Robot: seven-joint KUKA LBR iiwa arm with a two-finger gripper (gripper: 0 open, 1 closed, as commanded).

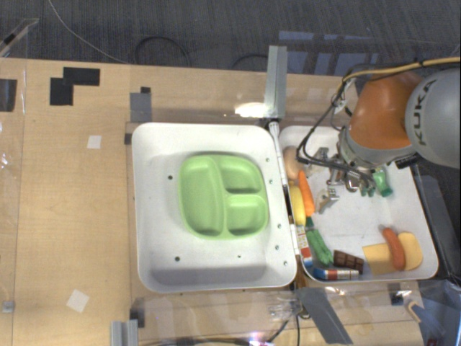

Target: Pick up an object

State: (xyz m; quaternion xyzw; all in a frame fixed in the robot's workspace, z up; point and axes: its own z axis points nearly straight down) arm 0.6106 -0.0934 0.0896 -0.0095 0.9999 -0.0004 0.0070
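My gripper point(330, 195) hangs low over the upper middle of the right bin point(425, 215), below the arm's orange band. An orange carrot point(305, 195) and a yellow piece point(296, 207) lie just to its left along the bin's left wall. A small green object point(382, 185) sits just to its right, partly hidden by the wrist. I see nothing held in the gripper. A beige piece point(291, 161) lies in the bin's upper left corner.
The left bin point(155, 265) holds a green divided plate point(223, 196). In the right bin's front lie a green vegetable point(319, 247), a brown chocolate bar point(347, 260), a red-and-blue marker point(331, 272) and a sausage point(393, 248) on a yellow slice point(410, 254).
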